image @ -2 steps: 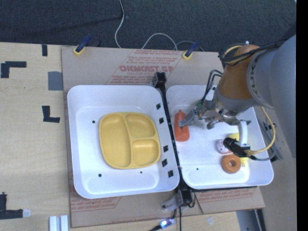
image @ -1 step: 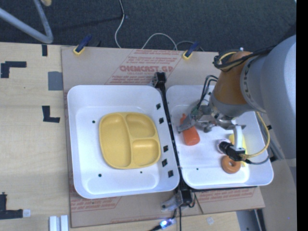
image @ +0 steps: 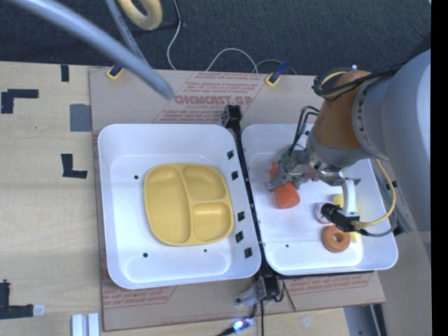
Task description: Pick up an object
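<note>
Partly cut off: a grey bar (image: pixel 84 30) crosses the top-left corner and runs out of frame. A tan loop (image: pixel 140 2) next to it is clipped by the top edge too.
Mostly covered: the cardboard sheet (image: pixel 203 100) on the table (image: pixel 42 208) sits under both bins, so you only get its borders. The grey bar's tip lands on the start of its red print.
Hard to make out: the tool (image: pixel 283 176) is low in the right bin (image: pixel 378 257), with the arm (image: pixel 392 131) crowding in over it from the right. Honestly can't tell whether it's released or clenched.
Task thing, where: the orange chunk (image: pixel 286 197) is in the left half of the right bin, near the divider between the bins. It's right at the tool's tip, but I can't tell whether it's touching or just beneath.
Task thing, pointing: the long axis looks like it runs upper-left to lower-right. The redder end is tucked up at the tool and the fatter orange end points away from it. That's a rough read, since the top end is partly covered.
Count, bins: two, side by side.
Count, left bin (image: pixel 112 187): one yellow plate (image: pixel 187 203), lying flat, with three compartments.
Count, right bin: one orange chunk, plus one orange ring (image: pixel 337 239) lying flat toward the lower right, apart from the chunk.
Count, arms: one.
</note>
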Robot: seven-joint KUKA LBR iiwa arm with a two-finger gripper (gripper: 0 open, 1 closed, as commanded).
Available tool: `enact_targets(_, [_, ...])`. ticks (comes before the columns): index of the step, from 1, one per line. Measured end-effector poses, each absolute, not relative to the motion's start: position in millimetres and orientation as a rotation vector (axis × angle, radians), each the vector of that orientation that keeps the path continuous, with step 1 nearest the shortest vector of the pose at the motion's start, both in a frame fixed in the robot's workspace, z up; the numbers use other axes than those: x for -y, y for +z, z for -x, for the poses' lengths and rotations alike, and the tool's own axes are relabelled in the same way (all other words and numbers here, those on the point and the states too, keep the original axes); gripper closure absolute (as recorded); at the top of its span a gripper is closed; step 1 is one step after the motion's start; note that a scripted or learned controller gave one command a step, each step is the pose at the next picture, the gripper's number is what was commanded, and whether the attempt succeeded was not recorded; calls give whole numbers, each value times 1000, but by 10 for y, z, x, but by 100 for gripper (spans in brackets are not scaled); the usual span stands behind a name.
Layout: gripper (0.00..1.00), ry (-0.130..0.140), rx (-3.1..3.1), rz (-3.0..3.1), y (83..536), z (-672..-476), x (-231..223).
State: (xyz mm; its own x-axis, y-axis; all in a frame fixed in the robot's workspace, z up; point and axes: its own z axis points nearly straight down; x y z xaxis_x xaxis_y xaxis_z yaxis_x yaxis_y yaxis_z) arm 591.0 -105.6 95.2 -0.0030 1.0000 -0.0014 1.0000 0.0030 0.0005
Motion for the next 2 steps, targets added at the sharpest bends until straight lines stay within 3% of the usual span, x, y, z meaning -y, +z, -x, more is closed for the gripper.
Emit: enact_targets(2, [100, 4, -2222, -2216, 2089, -5935, 891])
